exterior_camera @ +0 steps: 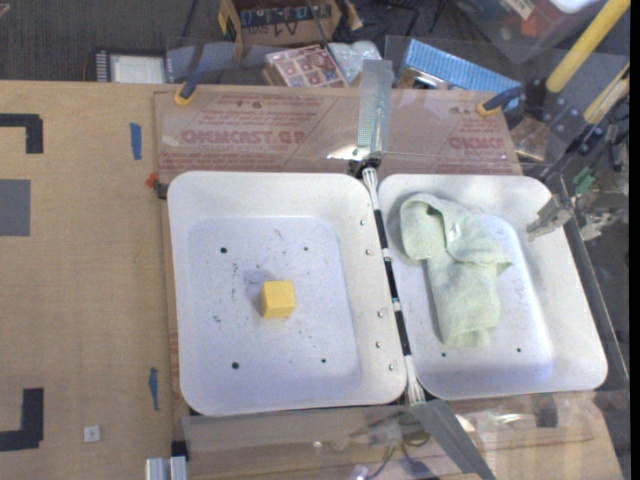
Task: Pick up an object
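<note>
The left bin (190, 368) lies nearest, at about seven o'clock from the centre of the view. A small yellow cube (278, 299) sits on its floor, a little below the bin's middle, alone and well apart from every wall. Dark specks and faint smudges mark the floor around the cube, thickest at its ten o'clock.

At four o'clock from centre lies the right bin (570, 368), its left rim touching the left bin's right rim along a seam that runs from six towards twelve. A pale green cloth (455, 273) lies crumpled in it, bunched at the bin's ten o'clock corner and trailing down towards six, ending near the floor's middle.

At three o'clock, over the right bin's far right rim, the pincer (548, 223) shows as grey metal, its tip pointing towards nine and just beside the cloth's right edge. I cannot tell how wide it stands, and nothing shows within it.

Both bins rest on the table (80, 268). Beyond them, at twelve, a clear sheet (260, 133) with red lettering stands along their far rims, clutter behind it.
</note>
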Controlling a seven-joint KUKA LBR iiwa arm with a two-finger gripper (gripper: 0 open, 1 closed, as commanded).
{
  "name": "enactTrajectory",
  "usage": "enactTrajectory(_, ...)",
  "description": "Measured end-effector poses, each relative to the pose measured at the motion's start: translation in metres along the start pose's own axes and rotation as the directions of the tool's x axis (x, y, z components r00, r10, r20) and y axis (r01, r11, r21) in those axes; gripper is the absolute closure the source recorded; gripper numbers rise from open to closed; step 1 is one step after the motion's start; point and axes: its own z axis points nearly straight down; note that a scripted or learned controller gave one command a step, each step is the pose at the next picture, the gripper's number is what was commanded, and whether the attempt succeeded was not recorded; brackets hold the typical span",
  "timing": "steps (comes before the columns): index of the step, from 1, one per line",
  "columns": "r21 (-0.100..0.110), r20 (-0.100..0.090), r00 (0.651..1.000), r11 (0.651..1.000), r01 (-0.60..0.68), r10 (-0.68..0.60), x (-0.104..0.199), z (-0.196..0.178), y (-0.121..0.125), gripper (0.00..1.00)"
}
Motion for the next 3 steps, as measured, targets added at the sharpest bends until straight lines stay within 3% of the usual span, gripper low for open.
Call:
enactTrajectory(1, 0.000, 0.000, 0.948, 0.948, 0.319, -0.319, 0.040, 0.107, 0.015, 0.00)
enactTrajectory(2, -0.003, 0.005, 0.750, 0.750, 0.661, -0.661, 0.070, 0.035, 0.022, 0.00)
enactTrajectory(3, -0.002, 0.002, 0.687, 0.687, 0.727, -0.727, 0.064, 0.090, 0.030, 0.00)
